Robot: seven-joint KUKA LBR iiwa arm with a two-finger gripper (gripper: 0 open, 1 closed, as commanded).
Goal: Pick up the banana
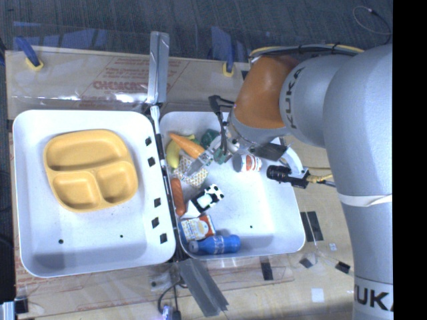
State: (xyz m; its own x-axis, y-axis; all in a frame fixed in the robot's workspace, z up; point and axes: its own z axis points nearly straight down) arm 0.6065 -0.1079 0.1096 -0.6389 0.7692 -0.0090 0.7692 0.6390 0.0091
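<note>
Camera view: carrot (187,145) lies across banana (173,155), gripper (202,160) beside.

My arm (347,105) showing smooth matt grey casing, glossy orange band. Both bins (80,252) looking smooth white plastic; yellow tray (90,169) at left appearing matt plastic.

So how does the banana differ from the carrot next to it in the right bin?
The banana is yellow and short in view, partly hidden at the bin's left wall; the carrot is orange, longer and tapered. The carrot lies slanted across the banana's upper end, closer to the gripper. Both sit in the right bin.
</note>
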